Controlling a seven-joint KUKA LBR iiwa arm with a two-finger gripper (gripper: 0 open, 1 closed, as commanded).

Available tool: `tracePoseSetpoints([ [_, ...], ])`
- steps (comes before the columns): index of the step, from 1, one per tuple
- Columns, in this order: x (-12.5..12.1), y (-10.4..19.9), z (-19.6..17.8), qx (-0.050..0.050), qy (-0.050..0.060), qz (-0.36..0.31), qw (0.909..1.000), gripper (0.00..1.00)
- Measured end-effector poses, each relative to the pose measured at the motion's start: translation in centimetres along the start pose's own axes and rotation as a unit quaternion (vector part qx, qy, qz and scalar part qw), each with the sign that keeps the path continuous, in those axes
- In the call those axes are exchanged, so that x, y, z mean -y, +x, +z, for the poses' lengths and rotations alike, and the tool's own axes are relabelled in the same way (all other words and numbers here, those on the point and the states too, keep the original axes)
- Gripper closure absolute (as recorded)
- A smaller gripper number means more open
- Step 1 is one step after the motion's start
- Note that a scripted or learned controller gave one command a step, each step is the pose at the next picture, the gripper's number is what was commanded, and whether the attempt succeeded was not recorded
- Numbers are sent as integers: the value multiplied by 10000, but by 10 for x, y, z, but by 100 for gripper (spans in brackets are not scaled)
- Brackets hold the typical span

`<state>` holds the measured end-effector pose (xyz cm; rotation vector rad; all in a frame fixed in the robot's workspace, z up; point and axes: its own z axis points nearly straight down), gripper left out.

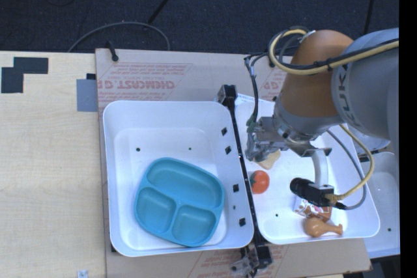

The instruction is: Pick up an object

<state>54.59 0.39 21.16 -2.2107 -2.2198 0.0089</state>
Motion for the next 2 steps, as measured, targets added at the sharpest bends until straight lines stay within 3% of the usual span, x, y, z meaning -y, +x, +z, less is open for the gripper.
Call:
tracePoseSetpoints([
  [1,20,53,-12,2,-3,-10,10000,100],
  [2,39,105,-2,11,3,-4,10000,100],
])
